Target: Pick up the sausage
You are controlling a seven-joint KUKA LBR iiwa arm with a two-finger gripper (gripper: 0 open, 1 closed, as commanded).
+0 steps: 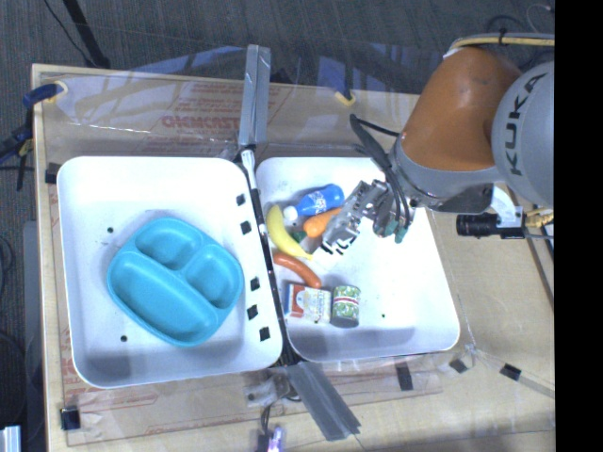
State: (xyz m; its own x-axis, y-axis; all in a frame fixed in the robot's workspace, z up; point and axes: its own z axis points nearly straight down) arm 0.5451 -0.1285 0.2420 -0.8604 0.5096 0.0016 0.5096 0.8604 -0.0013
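Camera view: sausage [298, 268] lodged in right bin [424, 323], between banana [283, 233] and carton [307, 301]. Claw [341, 236] poised just above-right; grip state cannot be told. Pickup judged not yet done.

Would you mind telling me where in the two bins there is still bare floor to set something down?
Left bin: bare floor runs all round the blue divided plate, widest along the far wall. Right bin: bare along its right side and near-right corner. It is crowded by the divider, where banana, blue bottle, carrot, sausage, carton and can cluster under the hand.
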